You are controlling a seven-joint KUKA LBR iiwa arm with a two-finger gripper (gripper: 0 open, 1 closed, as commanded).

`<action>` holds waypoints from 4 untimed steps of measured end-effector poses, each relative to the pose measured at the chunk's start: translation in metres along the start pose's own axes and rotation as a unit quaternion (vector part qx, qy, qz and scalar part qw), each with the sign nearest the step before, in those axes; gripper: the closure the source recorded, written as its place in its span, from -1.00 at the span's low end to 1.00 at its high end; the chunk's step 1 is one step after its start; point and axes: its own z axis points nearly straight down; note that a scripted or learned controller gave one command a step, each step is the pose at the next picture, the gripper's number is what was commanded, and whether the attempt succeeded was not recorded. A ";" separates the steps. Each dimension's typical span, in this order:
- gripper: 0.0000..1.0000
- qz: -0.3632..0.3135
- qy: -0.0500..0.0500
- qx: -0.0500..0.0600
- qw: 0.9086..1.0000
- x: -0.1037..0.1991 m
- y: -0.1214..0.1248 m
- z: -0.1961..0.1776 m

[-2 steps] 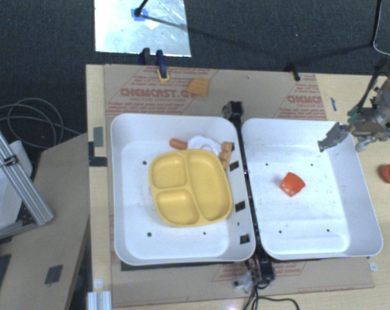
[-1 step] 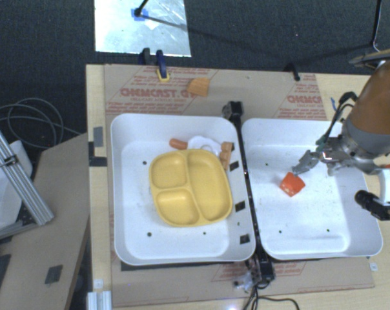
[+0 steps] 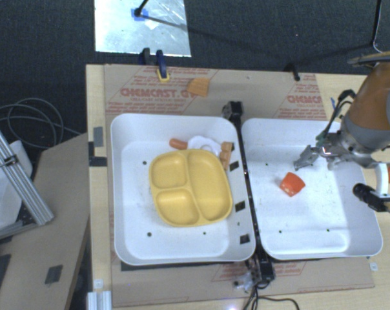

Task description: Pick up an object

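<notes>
The grey arm with its orange band (image 3: 376,99) reaches in from the right and hangs over the upper right part of the right-hand shallow white bin (image 3: 272,237). Its two-finger gripper (image 3: 319,155) points leftward and down toward the bin floor. One metal finger (image 3: 305,158) angles out to the left and the other sits just right of it; they look spread apart, with nothing between them, so the gripper is released and grasps no object.

A small orange-red block with slanted faces (image 3: 292,184) lies on the floor of the right bin, a little left of the bin's middle. It is just below and to the left of the fingertips, near them but apart from them.

The left-hand shallow white bin (image 3: 127,237) holds a yellow plastic plate with three compartments (image 3: 190,187), lying flat near the bin's middle. Behind the plate's far edge lies a small orange sausage-shaped piece (image 3: 178,144), beside a white rounded object (image 3: 203,144) partly hidden by the plate. A small tan block (image 3: 226,154) stands near the plate's upper right corner, close to the wall between the bins.

Both bins rest on a brown cardboard sheet with red lettering (image 3: 153,90). An orange-tan flat piece (image 3: 198,86) lies on that sheet above the left bin, outside both bins
</notes>
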 end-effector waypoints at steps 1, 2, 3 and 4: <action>-1.00 -0.002 0.002 0.003 1.000 0.036 -0.030 0.050; 1.00 -0.001 0.001 -0.001 1.000 0.034 -0.027 0.037; 1.00 -0.002 -0.003 -0.010 1.000 -0.003 0.032 -0.129; 1.00 -0.004 0.002 0.001 1.000 0.069 -0.040 -0.151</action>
